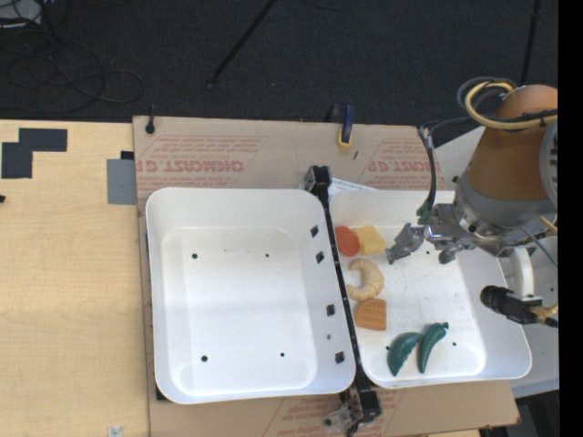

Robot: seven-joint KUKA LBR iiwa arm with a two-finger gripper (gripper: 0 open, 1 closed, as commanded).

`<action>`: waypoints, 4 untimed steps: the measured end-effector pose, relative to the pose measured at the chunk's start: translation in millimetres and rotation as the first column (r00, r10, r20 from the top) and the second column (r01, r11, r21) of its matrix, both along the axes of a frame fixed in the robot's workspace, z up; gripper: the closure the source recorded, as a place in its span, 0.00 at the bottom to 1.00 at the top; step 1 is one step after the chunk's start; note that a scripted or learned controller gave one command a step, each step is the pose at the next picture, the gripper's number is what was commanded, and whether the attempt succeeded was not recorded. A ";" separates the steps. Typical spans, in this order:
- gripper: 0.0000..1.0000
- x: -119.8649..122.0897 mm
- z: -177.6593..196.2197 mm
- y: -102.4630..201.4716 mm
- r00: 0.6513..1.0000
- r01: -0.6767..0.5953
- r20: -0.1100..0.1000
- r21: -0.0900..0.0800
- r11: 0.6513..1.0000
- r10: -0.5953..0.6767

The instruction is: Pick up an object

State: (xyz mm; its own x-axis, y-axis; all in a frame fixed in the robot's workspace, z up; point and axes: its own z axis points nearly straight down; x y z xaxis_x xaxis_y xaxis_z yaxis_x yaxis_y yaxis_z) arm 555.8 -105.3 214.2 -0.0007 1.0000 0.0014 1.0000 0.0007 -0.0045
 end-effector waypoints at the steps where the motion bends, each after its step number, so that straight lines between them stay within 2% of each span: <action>1: 0.00 28.8 -127.7 11.8 1.000 -0.004 -0.005 0.001 1.000 0.004; 2: 0.00 90.4 -126.7 19.2 1.000 -0.002 0.006 -0.001 1.000 0.002; 3: 1.00 87.6 -116.9 18.1 1.000 0.001 0.000 0.000 1.000 -0.001; 4: 1.00 90.2 -20.0 109.7 1.000 -0.009 0.012 0.003 1.000 0.009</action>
